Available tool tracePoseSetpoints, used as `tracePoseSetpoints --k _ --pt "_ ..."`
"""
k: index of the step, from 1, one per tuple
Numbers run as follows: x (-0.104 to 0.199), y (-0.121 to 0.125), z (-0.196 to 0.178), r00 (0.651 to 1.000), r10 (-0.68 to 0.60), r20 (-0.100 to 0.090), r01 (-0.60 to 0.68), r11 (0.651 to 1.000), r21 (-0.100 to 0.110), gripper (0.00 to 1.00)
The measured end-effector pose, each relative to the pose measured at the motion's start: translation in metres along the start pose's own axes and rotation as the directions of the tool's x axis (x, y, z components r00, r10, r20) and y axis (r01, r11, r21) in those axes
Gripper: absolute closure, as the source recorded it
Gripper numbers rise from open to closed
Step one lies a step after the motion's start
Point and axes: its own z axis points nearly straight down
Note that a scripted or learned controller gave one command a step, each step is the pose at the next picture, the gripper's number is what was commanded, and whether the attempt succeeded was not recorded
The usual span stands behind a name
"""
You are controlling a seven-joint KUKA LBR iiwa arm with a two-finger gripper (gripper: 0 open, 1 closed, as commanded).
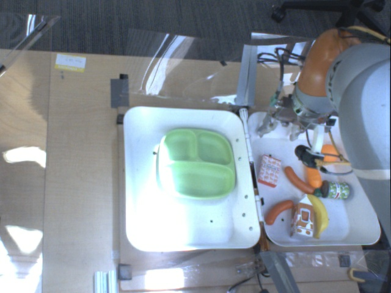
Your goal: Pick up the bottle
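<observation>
- Left bin [137, 182] holds a green tray [197, 163].
- Right bin [360, 227] (crowded) holds the bottle [334, 191], banana [320, 212], sausages [298, 179].
- Gripper [282, 124] hovers near its far edge, fingers apart, holding nothing.

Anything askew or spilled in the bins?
Nothing spilled. The bottle lies on its side in the right bin, crowded by the banana and carrot. The green tray sits flat in the left bin.
</observation>
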Motion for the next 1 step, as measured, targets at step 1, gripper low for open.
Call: tracePoseSetpoints --k 1 --pt "-0.0794 0.0123 0.014 0.997 -0.072 -0.013 0.072 0.997 0.008 0.0"
